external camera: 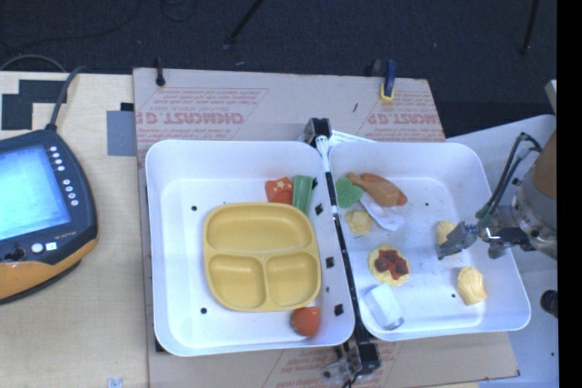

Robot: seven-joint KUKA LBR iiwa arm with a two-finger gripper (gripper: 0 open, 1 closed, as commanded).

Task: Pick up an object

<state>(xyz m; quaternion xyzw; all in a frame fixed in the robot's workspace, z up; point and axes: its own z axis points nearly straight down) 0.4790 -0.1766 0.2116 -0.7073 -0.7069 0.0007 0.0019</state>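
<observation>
Yellow toy piece (pixel 445 233) sits at right-centre of the frame in the right bin (pixel 491 168), just beside the gripper (pixel 455 243). Can't tell from this angle whether anything is gripped. Best bet: centre over that piece before closing, lift straight up, stay clear of the yellow lump (pixel 470 284) lower right.

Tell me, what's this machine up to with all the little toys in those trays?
A robot arm reaches in from the right over the right bin, which holds small toy foods. Its gripper sits low beside a small yellow piece near the bin's right side; nothing is visibly lifted yet. Another yellow toy lies just below. The left bin holds a yellow divided plate.
</observation>
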